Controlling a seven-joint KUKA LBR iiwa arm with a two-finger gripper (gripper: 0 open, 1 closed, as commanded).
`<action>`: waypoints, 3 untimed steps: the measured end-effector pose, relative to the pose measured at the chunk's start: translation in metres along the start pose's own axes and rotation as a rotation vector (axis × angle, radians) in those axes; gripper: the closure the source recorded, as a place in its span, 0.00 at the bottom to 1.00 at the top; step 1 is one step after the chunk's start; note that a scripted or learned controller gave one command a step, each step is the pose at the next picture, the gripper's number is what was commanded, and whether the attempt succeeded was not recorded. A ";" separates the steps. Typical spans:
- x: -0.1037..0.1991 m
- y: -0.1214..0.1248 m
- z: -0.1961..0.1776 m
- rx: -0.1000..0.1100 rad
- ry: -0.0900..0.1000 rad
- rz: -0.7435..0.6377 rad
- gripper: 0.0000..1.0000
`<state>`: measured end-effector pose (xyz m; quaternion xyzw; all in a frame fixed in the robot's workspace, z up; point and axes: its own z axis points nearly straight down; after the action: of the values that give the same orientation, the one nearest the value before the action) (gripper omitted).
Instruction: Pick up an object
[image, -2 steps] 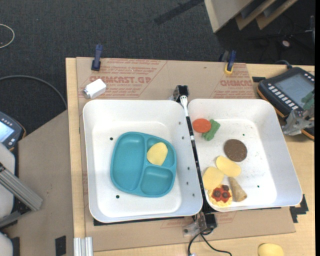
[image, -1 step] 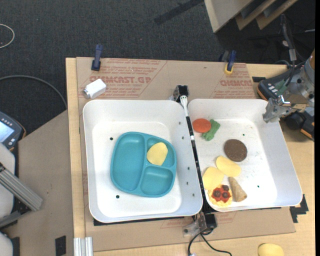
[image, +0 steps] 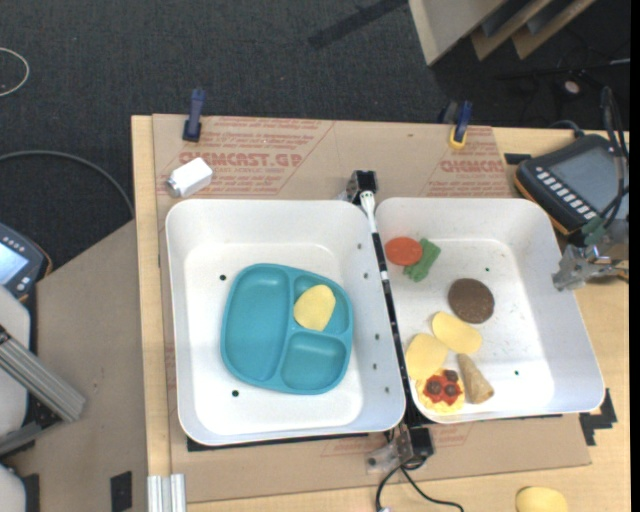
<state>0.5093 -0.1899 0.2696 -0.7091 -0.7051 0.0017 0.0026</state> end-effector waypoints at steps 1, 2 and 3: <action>-0.037 -0.032 -0.015 -0.005 -0.002 -0.001 1.00; 0.021 0.017 -0.184 -0.029 -0.007 -0.014 1.00; 0.018 -0.033 -0.273 -0.021 -0.006 -0.005 1.00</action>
<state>0.4776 -0.1725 0.5424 -0.7073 -0.7068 -0.0035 -0.0070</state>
